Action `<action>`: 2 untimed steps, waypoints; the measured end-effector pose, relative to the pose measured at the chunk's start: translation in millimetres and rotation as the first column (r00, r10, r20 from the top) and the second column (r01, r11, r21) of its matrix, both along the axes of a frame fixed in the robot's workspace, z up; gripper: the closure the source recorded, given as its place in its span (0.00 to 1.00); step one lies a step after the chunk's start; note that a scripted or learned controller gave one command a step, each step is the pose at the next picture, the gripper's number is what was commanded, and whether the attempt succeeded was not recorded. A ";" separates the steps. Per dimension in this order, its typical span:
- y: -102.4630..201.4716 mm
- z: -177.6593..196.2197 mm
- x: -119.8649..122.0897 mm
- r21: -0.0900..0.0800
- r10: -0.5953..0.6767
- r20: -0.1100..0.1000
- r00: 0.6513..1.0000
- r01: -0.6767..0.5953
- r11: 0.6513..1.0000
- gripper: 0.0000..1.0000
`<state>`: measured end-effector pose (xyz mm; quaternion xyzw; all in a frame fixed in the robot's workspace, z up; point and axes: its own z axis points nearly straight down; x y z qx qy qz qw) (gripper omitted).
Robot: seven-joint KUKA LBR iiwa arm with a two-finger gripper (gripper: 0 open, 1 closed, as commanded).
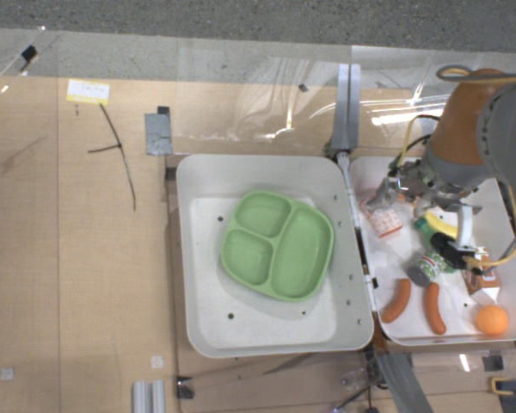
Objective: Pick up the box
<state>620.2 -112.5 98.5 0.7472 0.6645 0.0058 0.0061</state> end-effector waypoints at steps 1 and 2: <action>0.0 13.2 2.4 0.000 0.001 0.008 1.000 -0.001 1.000 1.00; 0.0 13.1 2.3 0.000 0.000 0.007 1.000 0.000 1.000 0.00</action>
